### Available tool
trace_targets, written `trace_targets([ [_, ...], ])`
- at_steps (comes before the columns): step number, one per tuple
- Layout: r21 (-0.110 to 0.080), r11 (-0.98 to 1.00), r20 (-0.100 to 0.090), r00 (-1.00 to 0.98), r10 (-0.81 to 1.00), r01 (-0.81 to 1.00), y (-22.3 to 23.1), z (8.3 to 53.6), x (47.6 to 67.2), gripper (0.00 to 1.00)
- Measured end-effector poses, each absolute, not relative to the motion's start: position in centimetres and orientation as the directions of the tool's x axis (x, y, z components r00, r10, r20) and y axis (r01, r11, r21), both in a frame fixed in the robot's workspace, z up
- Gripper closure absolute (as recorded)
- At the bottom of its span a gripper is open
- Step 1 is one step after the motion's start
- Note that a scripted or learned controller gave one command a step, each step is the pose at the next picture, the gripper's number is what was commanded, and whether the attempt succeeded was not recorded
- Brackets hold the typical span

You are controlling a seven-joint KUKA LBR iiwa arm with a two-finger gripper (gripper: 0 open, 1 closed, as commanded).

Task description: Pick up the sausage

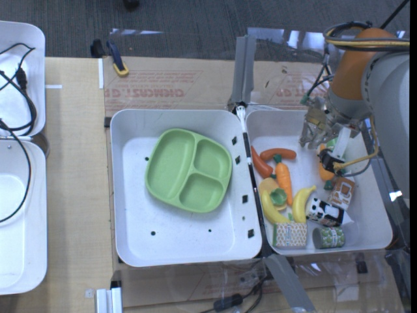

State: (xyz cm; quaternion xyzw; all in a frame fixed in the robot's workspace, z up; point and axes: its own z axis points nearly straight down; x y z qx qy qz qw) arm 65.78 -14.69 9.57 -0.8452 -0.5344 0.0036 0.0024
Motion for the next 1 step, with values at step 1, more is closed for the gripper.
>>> trace_targets([
  [1,-0.008,-0.429,-0.003,0.429,0.903,0.903,-14.67,9.56,65.78,0.00],
])
